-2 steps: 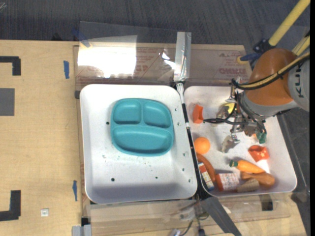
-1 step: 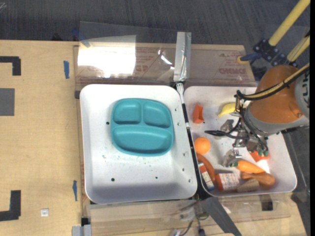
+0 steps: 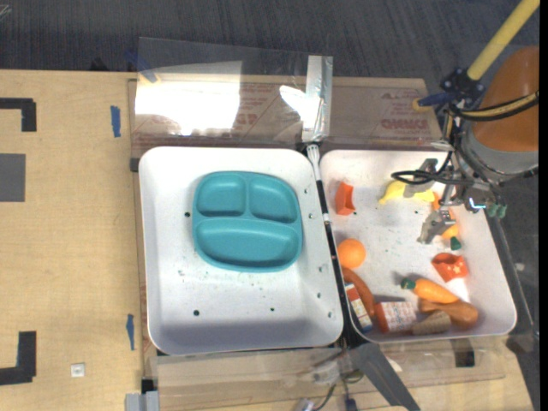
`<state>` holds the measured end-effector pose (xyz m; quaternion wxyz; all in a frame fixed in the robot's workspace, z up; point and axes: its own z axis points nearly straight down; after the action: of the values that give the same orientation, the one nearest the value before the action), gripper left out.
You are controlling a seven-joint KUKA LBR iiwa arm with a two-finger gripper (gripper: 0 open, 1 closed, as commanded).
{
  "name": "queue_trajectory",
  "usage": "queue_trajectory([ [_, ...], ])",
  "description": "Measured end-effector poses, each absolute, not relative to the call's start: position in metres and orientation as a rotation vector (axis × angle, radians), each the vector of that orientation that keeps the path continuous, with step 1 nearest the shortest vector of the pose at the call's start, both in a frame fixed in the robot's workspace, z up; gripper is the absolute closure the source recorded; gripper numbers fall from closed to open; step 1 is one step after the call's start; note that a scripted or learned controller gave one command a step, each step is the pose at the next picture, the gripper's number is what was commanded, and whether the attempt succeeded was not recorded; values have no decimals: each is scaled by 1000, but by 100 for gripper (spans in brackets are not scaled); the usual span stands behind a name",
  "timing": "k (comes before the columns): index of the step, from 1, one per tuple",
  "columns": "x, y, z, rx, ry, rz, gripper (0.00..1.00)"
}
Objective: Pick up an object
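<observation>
Left bin (image 3: 163, 315) holds a teal divided plate (image 3: 248, 220), sitting toward the far half. Right bin (image 3: 501, 306) holds the clutter: orange ball (image 3: 351, 253) near the left wall, small orange cup (image 3: 344, 197) beyond it, yellow piece (image 3: 394, 192) at the far side, carrot (image 3: 435, 291) and red strawberry-like piece (image 3: 451, 266) at near right. Gripper (image 3: 438, 227) hangs over the right bin's far-right part, above bare floor.

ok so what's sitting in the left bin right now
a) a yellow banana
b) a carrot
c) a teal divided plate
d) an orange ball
c, the teal divided plate lies by itself in the left bin, while the orange ball, the carrot and the yellow banana are all in the right bin.
</observation>
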<state>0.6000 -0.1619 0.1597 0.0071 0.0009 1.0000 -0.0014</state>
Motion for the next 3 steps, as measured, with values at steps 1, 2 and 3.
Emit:
queue_trajectory([
  [1, 640, -191, 98, -184, 3132, -3, 0],
  [2, 618, -214, 88, -126, 3132, -2, 0],
  [3, 622, -213, 103, -127, 3116, -6, 100],
])
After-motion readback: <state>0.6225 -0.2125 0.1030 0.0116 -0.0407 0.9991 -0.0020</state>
